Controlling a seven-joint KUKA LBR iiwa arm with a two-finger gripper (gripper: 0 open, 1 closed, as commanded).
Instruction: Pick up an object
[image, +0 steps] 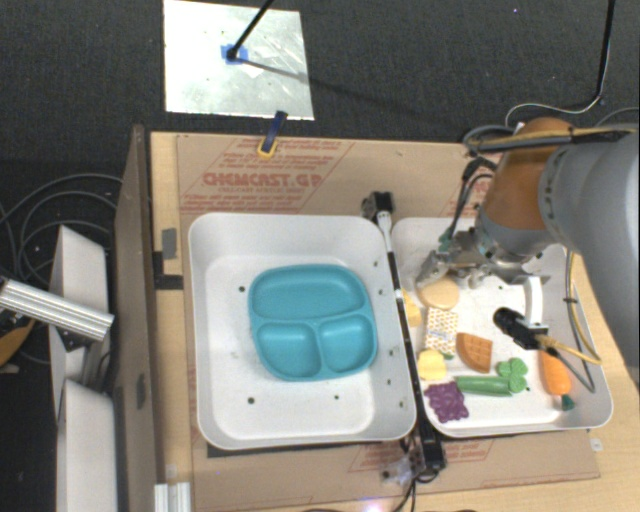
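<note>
1. Presently, the likeliest pick is the tan round piece (438, 294), which lies at the upper left of the right bin (520, 428), resting on the bin floor with nothing lifted.
2. From my remote station I see the end effector (448, 268) low over that bin, just above the tan round piece. I cannot tell whether it is spread or pressed together, and I see nothing carried in it.
3. By my reading the task is at the approach stage. The grasp and the lift are not yet done.
4. Below the tan round piece the right bin holds a checkered cracker (442, 323), a brown wedge (475, 350), a yellow chunk (432, 365), purple grapes (447, 400), a green pod (483, 385), a broccoli floret (514, 371) and a carrot (556, 372).
5. The left bin (230, 260) holds one blue divided tray (312, 320), its three compartments bare.
6. Both bins sit side by side on a cardboard-covered surface (260, 180).
</note>
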